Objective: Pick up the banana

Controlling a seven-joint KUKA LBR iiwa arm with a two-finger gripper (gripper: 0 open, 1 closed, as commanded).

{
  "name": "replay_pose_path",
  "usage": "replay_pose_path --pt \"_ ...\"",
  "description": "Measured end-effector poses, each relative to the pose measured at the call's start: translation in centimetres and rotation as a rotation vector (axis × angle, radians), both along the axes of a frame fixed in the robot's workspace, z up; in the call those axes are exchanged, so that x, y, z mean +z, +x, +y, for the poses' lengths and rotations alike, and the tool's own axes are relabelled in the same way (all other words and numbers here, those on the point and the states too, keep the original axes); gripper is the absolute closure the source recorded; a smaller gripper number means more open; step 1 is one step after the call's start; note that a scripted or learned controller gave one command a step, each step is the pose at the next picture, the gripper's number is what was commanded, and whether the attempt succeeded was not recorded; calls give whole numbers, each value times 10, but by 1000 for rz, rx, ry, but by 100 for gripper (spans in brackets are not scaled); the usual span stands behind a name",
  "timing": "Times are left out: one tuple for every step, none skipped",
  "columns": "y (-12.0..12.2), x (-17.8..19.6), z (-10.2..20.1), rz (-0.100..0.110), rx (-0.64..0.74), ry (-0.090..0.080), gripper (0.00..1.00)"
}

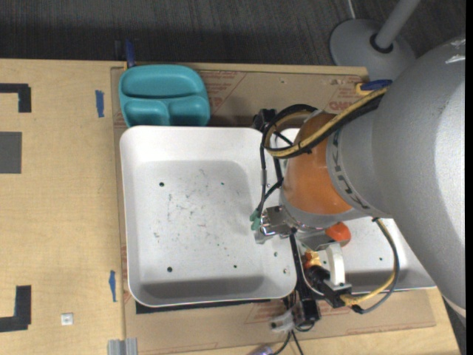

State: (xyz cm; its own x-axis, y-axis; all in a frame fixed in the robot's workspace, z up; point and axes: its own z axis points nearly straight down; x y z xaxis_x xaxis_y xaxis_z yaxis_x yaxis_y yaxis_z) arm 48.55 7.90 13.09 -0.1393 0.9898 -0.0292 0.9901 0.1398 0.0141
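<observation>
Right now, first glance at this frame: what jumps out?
The big grey arm with its orange band dominates the right, hanging over the seam between the two bins. The shallow white left bin shows a scuffed floor. A teal plastic compartment tray sits just behind that bin, at the bench's far edge.

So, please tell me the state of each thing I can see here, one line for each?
left bin: flat on the bench, scuffed floor, nothing lying in it
right bin: flat, mostly covered by the arm
arm: reaching in, wrist low over the right bin
teal tray: upright behind the left bin, compartments bare
</observation>
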Motion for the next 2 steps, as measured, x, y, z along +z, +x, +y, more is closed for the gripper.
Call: replay_pose_path --pt "0 0 -1 2 25 -1 100" --pt "0 0 -1 3 32 -1 100"
